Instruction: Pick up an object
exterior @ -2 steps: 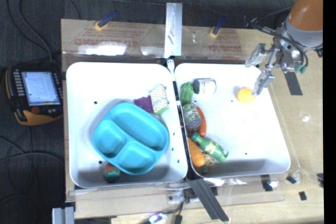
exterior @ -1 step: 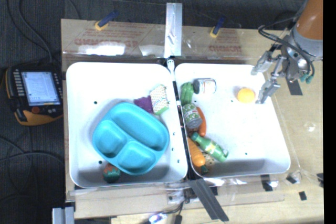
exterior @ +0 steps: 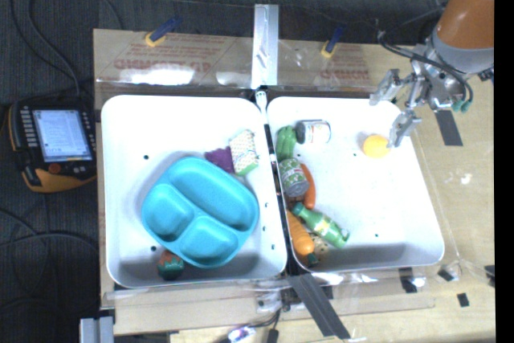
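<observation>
The scene is recorded by a single fixed camera mounted above the bench and directed downward at a slant. Both shallow white plastic bins [exterior: 120, 197] are contained in the frame side by side, the divider between them lying near the horizontal centre. The far edge of the bench, with its brown cardboard backing sheet [exterior: 185, 56], is placed toward the top of the frame, and the near edge toward the bottom. Dark carpeted floor [exterior: 48, 12] is included along the top and left margins, so a moderately distant standpoint is indicated. The grey and orange arm [exterior: 466, 12] is admitted at the upper right corner.
</observation>
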`<state>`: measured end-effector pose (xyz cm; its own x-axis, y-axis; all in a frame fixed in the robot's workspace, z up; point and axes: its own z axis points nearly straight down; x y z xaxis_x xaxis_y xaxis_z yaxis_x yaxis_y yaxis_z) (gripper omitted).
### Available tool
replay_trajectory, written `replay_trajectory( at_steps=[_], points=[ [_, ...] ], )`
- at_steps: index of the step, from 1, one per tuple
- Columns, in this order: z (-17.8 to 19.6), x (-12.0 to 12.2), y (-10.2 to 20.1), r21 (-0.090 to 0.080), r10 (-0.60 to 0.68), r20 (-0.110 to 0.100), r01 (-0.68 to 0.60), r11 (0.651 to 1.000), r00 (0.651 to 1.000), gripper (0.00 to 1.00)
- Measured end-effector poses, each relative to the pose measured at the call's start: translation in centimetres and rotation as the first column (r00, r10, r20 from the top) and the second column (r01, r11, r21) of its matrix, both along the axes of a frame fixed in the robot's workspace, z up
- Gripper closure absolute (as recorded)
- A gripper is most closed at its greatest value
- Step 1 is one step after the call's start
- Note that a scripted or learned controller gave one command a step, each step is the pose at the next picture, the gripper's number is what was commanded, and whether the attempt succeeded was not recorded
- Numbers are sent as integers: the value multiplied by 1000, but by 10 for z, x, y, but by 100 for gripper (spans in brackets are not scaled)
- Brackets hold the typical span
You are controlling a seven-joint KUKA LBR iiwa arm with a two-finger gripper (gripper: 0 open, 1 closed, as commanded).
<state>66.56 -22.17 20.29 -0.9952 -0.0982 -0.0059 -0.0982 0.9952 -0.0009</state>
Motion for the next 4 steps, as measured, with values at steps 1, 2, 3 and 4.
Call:
replay_trajectory(
  at_steps=[1, 2, 3, 4],
  points=[
    [-7, 4, 5, 3, -292, -1, 292, 956, 957, 0],
    [4, 6, 7, 6, -291, 5, 291, 957, 957, 100],
    [-13, -44, 44, 0, -72, -4, 72, 997, 997, 100],
    [2, -120, 154, 3, 325, -4, -325, 946, 946, 100]
  ],
)
